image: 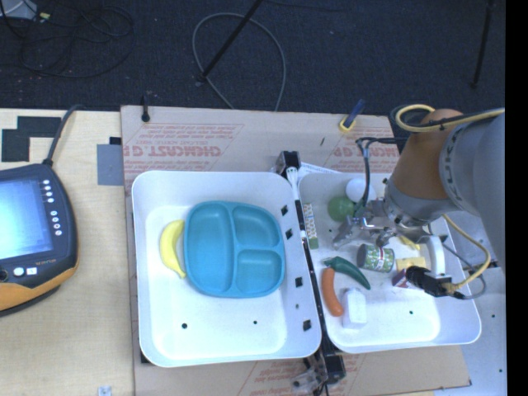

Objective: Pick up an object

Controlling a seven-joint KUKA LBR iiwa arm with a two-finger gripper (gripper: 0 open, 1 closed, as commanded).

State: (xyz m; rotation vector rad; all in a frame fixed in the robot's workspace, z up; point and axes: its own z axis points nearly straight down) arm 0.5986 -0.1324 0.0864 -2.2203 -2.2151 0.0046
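Observation:
My gripper point(365, 231) hangs low over the back half of the right bin point(462, 332), with its two metal fingers spread open and nothing between them. A small can with a green label point(378, 259) lies just in front of it. A green ball point(339, 208) sits right behind its left finger, and a white ball point(355, 190) lies further back. A dark green pepper point(350, 271), an orange carrot-like piece point(332, 291) and a white block point(355, 308) lie toward the bin's front left.
The left bin point(157, 320) holds a blue divided plate point(233, 249) with a yellow banana point(172, 248) at its left side. A yellow piece point(410, 262) lies right of the can. A tablet-like pendant point(29, 229) rests at the bench's far left.

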